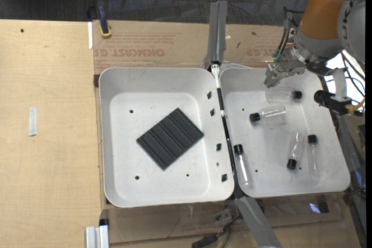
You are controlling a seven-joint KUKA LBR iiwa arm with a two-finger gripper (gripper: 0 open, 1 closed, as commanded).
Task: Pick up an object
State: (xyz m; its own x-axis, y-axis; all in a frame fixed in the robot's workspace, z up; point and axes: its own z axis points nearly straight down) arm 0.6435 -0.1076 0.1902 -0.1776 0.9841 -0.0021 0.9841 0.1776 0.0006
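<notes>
On my screen I see the arm [331, 6] reaching in from the right, with its orange band high above the right bin [325, 183]. The claw [278, 74] hangs over the far left corner of this bin, and I cannot tell if it is open or closed, because the view is too small there. In the right bin lie several clear tubes with black caps: one tube [268, 115] near the middle, one [241, 166] along the left wall, two more [295, 154] near the right side, close beside each other. A small black cap [297, 94] lies just beside the claw, apart from it. In the left bin [110, 142] a dark ribbed plate [170, 137] lies flat and turned at an angle, about in the middle. The surface [46, 125] to the left is light wood.
</notes>
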